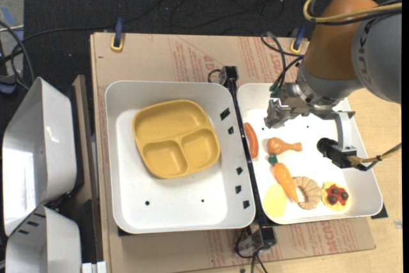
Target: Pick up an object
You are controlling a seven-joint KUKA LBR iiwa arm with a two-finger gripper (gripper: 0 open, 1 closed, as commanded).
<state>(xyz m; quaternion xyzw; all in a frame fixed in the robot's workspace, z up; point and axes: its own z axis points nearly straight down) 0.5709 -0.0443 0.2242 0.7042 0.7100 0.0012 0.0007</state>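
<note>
Dark floor strewn with cables surrounds your brown surface [166, 61], which carries two shallow white bins side by side. You have the arm [348, 41] coming in from 2 o'clock, grey with an orange section, hanging over the upper part of the right bin [367, 201]. The left bin [121, 201] holds a yellow divided tray [176, 137] near its centre. Your pincer [278, 113] sits at about 10 o'clock within the right bin, just above the toy food; I cannot tell how it stands or whether anything is in it. Below it you see an orange drumstick [283, 146], with a red sausage [251, 139] at its 9 o'clock by the bin's left wall. Toward 6 o'clock lie a carrot [285, 180], a shrimp [310, 192], a yellow disc [275, 201] and a small berry tart [336, 195].
</note>
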